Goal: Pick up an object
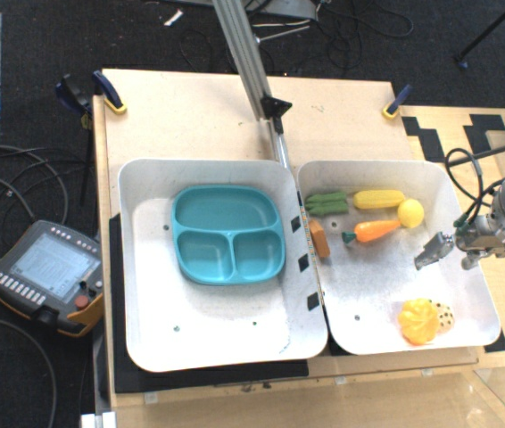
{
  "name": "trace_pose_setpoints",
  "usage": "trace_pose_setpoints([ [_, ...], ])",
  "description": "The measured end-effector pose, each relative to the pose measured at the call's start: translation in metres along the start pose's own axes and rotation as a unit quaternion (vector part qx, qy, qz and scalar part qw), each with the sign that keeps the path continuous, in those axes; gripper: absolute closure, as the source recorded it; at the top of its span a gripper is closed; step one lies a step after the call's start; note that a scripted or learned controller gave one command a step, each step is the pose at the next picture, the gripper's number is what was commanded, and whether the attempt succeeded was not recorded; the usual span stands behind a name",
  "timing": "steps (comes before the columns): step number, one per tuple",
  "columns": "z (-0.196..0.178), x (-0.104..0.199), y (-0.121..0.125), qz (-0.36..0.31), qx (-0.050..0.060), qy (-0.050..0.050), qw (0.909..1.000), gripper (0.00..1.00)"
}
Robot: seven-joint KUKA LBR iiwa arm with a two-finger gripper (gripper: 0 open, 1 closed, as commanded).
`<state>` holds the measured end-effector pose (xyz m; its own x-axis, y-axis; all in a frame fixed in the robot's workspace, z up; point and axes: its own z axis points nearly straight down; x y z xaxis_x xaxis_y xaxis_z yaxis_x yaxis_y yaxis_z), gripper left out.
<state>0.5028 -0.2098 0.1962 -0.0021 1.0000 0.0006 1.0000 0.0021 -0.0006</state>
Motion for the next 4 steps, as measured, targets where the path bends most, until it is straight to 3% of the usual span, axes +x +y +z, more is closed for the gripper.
trace_pose_setpoints([
  [1,0.000,0.000,0.000,0.001,0.000,0.000,1.0000,0.00],
  [3,0.098,0.002,-0.006,0.001,0.002,0.001,1.0000,0.00],
  [4,0.085,0.001,-0.005,0.001,-0.001,-0.001,1.0000,1.00],
])
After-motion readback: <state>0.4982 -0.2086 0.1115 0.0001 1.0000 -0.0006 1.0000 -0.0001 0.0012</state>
